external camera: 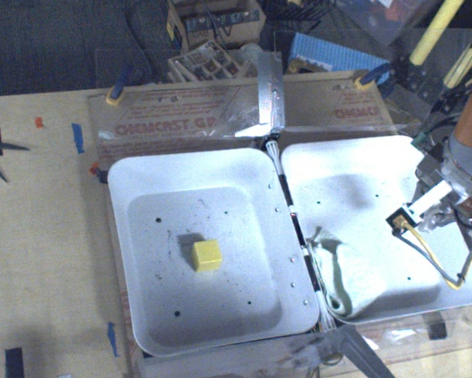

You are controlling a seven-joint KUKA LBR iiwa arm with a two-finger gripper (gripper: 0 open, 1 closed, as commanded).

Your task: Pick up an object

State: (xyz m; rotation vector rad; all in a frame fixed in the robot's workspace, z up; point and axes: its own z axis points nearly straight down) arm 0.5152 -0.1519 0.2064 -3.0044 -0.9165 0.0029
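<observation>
A small yellow block lies near the middle of the left bin. A pale grey-green curved, limp-looking object rests against the left wall of the right bin, near its front corner. My gripper hangs over the right edge of the right bin, far from both objects, with the grey wrist and orange band above it at the frame's right side. I see nothing in it.
A metal divider strip runs between the two bins. Clear plastic sheeting and a cardboard panel lie behind them. Clutter and cables sit beyond the bench's back edge. Blue tape marks and black tools dot the wooden benchtop at left.
</observation>
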